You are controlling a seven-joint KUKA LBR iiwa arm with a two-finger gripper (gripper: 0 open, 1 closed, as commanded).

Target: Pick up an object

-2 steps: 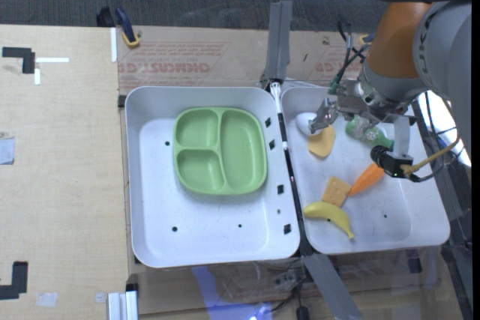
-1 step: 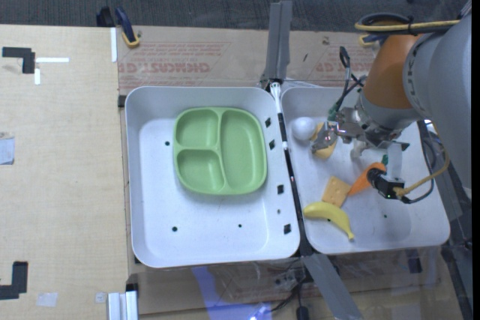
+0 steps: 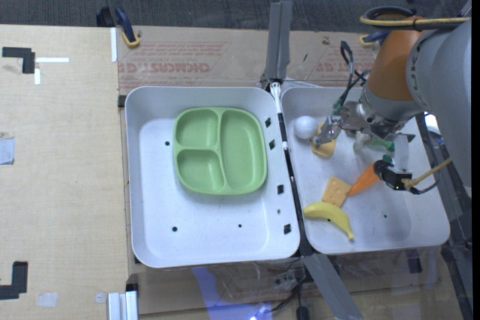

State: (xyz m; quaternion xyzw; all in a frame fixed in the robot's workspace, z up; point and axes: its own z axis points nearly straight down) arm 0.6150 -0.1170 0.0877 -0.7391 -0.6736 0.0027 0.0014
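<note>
My gripper [image 3: 328,131] hangs low over the upper left part of the right bin [image 3: 420,225], below the arm's orange band [image 3: 391,64]. Right under its tip lies a small tan chunk [image 3: 324,149], touching or nearly touching it. I cannot tell whether the chunk is between the fingers. A white ball [image 3: 304,127] rests just left of the gripper. Further toward the front are an orange carrot [image 3: 365,180], a yellow cheese-like wedge [image 3: 335,192] and a yellow banana [image 3: 331,216].
The left bin [image 3: 150,228] holds a green divided plate [image 3: 220,151]. A metal divider rail [image 3: 281,146] runs between the two bins. Cables and a black connector [image 3: 394,174] hang from the wrist beside the carrot.
</note>
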